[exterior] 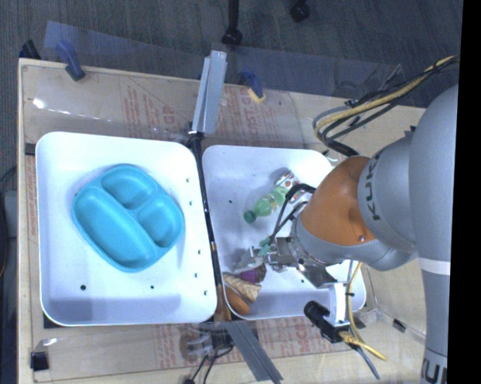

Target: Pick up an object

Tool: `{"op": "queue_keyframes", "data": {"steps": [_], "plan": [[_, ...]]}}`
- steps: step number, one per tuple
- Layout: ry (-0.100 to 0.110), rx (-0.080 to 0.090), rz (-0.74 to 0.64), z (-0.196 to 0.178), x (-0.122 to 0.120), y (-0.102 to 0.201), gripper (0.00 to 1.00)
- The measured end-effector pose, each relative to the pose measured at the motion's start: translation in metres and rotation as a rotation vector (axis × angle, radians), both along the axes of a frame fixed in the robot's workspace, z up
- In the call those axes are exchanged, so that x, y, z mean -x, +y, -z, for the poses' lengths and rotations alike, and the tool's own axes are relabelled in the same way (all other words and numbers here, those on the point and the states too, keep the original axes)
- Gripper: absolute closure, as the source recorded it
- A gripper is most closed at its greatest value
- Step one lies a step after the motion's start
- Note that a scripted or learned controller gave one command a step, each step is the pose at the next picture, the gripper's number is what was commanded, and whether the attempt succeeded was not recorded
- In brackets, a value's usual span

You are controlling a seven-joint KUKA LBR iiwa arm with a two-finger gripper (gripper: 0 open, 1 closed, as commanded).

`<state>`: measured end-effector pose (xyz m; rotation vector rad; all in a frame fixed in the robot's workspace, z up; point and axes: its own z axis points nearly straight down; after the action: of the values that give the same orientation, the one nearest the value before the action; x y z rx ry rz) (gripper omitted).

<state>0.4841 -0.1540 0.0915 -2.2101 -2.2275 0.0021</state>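
While the grey arm (399, 194) with its orange band reaches in from the right of the frame, a wooden table (117, 94) carries two shallow white bins side by side. At centre left, the left bin (53, 290) holds a blue divided tray (128, 216), tilted diagonally. At centre right, the right bin (233, 187) holds a green bottle (265, 204) near its middle, and a brown object (243, 289) lies at its lower left corner. Just above that, the pincer (271, 254) sits low in the bin beside a small purple item (253, 271); whether it is clenched or released cannot be told.
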Motion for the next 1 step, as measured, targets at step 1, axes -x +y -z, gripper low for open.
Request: {"op": "queue_keyframes", "data": {"steps": [1], "plan": [[0.002,0.000,-0.005,-0.0094,0.0002,-0.0001,1.00]]}}
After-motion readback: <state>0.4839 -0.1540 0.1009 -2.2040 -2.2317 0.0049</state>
